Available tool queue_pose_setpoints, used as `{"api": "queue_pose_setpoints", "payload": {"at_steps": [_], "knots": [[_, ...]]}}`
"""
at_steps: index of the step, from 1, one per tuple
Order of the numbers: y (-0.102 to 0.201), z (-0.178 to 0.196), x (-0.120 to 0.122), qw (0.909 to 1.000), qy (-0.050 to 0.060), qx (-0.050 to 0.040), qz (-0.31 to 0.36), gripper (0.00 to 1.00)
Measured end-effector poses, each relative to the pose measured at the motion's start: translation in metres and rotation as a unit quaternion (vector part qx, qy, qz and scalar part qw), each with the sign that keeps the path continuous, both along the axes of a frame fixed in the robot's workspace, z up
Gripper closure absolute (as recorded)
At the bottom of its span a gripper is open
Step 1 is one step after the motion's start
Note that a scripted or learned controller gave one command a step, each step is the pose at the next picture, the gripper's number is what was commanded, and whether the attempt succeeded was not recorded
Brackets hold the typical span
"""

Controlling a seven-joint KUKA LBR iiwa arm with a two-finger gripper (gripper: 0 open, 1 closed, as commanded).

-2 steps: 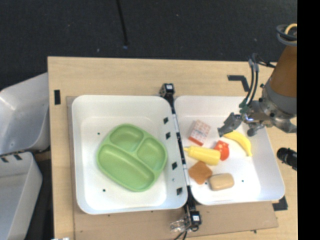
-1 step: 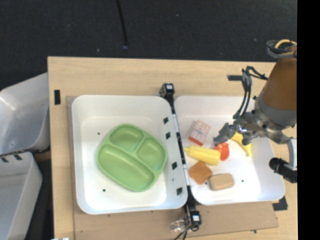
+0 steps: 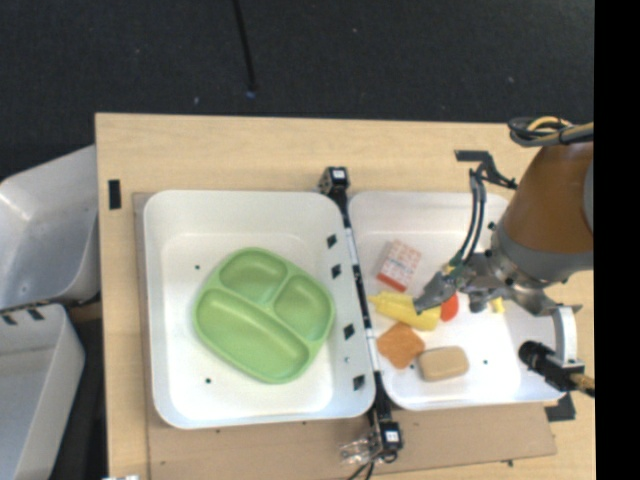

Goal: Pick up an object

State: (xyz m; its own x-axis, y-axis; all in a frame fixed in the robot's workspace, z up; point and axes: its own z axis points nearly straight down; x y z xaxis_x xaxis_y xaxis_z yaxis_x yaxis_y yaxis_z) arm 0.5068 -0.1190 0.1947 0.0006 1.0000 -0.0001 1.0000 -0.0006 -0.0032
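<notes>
The gripper hangs low over the right bin, just beside the yellow piece; whether it is apart or together I cannot tell. To grasp well, centre it over that piece, clear of the red one, before closing
</notes>
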Motion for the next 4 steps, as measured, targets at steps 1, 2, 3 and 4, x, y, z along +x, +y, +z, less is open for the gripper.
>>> {"api": "queue_pose_setpoints", "payload": {"at_steps": [1,2,3,4], "knots": [[0.008,-0.058,0.002,1.0000,0.001,0.0002,-0.002,0.00],[0.006,-0.044,0.004,1.0000,-0.003,-0.0005,-0.006,1.00],[0.007,0.000,0.008,1.0000,-0.005,-0.0008,0.001,1.00],[0.006,0.045,0.010,1.0000,-0.004,-0.0008,0.001,1.00]]}}
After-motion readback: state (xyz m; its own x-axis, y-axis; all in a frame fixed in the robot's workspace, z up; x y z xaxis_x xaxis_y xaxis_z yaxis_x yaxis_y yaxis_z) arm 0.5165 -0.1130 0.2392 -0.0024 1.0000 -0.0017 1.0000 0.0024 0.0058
